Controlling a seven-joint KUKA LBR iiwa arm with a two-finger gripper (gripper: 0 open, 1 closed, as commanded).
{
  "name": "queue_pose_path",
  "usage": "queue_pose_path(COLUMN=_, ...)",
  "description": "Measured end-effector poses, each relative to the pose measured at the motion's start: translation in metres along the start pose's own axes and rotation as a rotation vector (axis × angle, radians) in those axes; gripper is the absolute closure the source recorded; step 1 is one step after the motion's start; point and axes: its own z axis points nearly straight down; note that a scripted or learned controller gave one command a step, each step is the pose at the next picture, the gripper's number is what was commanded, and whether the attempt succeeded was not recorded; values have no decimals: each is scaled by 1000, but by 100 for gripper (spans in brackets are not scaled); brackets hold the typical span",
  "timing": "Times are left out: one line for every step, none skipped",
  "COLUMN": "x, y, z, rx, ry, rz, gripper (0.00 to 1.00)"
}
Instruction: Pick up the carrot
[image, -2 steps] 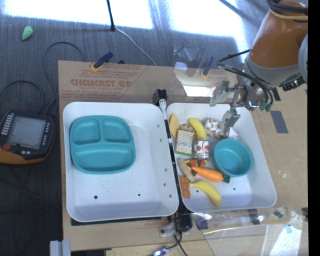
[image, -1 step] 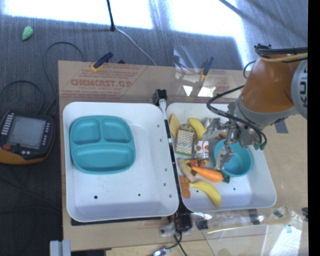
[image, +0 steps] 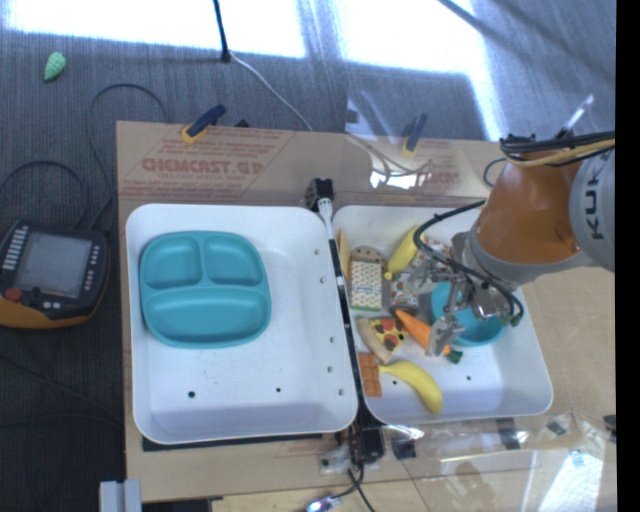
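Dark grey carpet (image: 150, 50) covers the floor, with bright patches of sunlight (image: 260, 25) along the top. A teach pendant (image: 50, 275) and black cables (image: 100, 110) lie on it beside the brown bench board (image: 230, 160).

Robotics lab; teach pendant (image: 45, 273) on carpet, clamped bench, loose cables
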Motion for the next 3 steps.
queue_pose_path(x=-19, y=-14, z=18, rx=-3, ry=-23, rz=440, gripper=0)
queue_pose_path(x=1, y=-10, z=17, rx=3, ry=-45, rz=546, gripper=0)
queue_pose_path(x=-6, y=-12, z=0, rx=4, ry=-61, rz=546, gripper=100)
